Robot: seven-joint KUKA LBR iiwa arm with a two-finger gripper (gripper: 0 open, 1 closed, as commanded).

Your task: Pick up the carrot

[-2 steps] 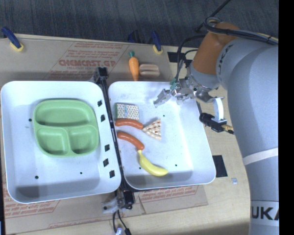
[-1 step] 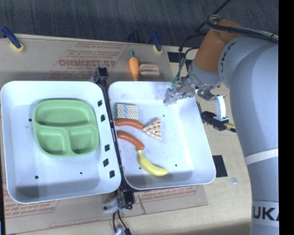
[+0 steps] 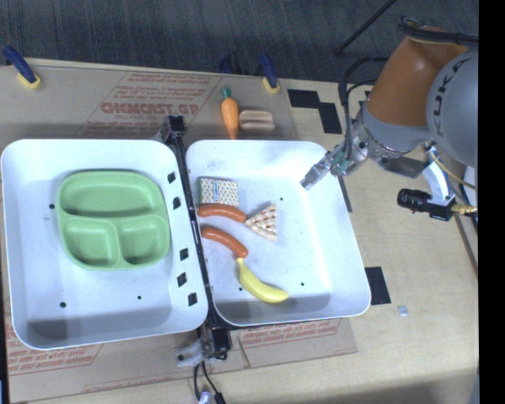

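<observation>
The carrot [image 3: 229,114], orange with a green top, lies on the cardboard just behind the right bin's [image 3: 345,259] back rim, outside both bins. It points toward the back of the bench. My gripper [image 3: 316,175] hangs over the right bin's back right corner, well to the right of the carrot and nearer the camera. Nothing shows in it. The grey arm with its orange band [image 3: 408,78] comes in from the right.
A small tan and pink toy [image 3: 256,121] lies right beside the carrot. The right bin holds a checkered block [image 3: 218,192], two sausages [image 3: 222,213] [image 3: 225,241], a wedge [image 3: 263,220] and a banana [image 3: 261,286]. A green divided tray [image 3: 114,219] sits in the left bin.
</observation>
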